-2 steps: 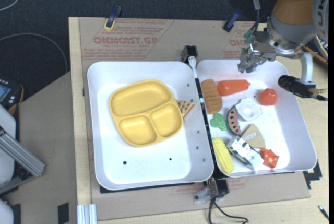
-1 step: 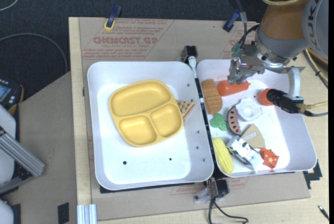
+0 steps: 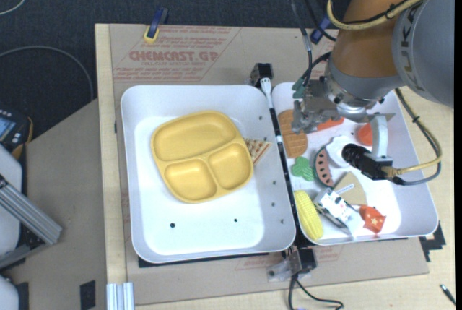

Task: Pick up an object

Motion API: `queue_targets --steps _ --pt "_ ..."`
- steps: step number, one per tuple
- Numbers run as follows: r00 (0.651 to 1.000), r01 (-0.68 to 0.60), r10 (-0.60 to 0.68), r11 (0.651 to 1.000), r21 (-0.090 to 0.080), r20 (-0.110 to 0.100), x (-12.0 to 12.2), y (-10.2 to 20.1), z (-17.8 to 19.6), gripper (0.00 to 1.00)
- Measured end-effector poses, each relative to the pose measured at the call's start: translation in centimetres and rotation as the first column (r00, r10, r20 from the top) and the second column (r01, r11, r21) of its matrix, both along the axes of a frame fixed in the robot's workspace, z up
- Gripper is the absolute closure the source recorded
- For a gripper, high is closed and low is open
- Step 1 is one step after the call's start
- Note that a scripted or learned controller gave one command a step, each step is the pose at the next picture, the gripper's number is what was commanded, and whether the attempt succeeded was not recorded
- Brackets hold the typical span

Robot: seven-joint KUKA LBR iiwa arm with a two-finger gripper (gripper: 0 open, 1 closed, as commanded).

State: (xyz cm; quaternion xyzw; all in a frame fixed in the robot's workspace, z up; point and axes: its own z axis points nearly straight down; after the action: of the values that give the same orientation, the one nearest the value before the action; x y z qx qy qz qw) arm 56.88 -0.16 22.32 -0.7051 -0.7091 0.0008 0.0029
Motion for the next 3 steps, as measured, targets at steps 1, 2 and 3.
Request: queue_targets --steps 1,2,3 --pt "1.0 0.002 -0.002 1.0 -0.001 0.001 -2.0 2.9 -0.1 1.0" --pt "1.0 0.005 -0.005 1.0 -0.002 0.001 -2.6 3.3 -0.9 1.0" --pt "1.0 0.004 -0.004 1.0 -0.003 0.008 -1.9 3.5 0.4 1.0"
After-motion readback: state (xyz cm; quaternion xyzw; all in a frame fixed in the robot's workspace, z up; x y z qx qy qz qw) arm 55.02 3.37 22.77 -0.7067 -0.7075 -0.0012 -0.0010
